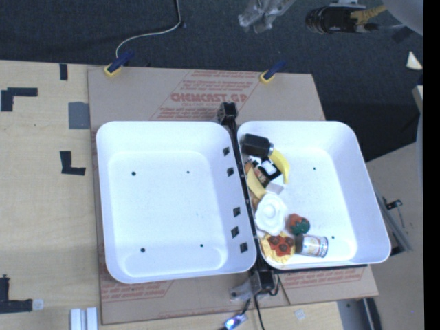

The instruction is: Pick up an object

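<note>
Looking at it from your side, nothing is picked yet: the gripper (263,11) hangs high at the top of the camera view, over the dark floor beyond the bench and well apart from both bins. It's a blurred, translucent shape there, so I can't tell how it's set, but nothing is visibly carried under it. All the candidates sit in the right bin (344,177), heaped against its left wall next to the divider: a black block (256,144) at the top of the heap, a banana (280,166) just beside it, a white lump (271,212) in the middle, a small red and green piece (298,223) near that, a can lying on its side (313,245) at the front, and a yellow and red toy (278,245) touching the can's end. The left bin (165,198) offers no pick. So the whole job is left, I'd judge: travel in over the right bin, descend, close, lift. Watch the clutter, since the items touch or overlap and crowd the wall, so a finger may land on a neighbour or the rim. The can looks the most exposed. Around the bins you have a cardboard sheet (206,98), two clamps (118,63) at its far edge and a cable (155,29) on the floor, none in the way.
</note>
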You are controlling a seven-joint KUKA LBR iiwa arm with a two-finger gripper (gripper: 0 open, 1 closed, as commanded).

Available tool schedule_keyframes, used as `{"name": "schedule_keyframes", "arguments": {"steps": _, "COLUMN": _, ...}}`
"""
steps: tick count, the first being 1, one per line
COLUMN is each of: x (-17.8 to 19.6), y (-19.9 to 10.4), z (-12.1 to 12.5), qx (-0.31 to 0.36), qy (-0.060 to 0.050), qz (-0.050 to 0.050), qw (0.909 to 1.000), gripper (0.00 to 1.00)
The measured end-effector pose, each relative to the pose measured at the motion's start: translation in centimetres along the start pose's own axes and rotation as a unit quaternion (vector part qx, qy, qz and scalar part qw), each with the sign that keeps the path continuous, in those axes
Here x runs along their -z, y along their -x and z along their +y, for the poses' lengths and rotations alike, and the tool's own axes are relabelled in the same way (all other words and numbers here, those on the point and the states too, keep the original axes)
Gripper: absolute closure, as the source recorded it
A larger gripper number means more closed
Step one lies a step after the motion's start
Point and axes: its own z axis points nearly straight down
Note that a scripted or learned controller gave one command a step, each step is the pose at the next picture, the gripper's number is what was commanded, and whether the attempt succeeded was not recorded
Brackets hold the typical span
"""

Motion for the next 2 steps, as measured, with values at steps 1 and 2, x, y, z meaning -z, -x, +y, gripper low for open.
{"name": "schedule_keyframes", "arguments": {"steps": 1, "x": 1.8, "y": -5.1, "z": -4.8, "qx": 0.001, "qy": -0.005, "qz": 0.001, "qw": 1.0, "gripper": 1.0}}
{"name": "schedule_keyframes", "arguments": {"steps": 2, "x": -19.8, "y": -11.7, "z": -9.6, "qx": 0.001, "qy": -0.016, "qz": -0.002, "qw": 0.9999, "gripper": 1.0}}
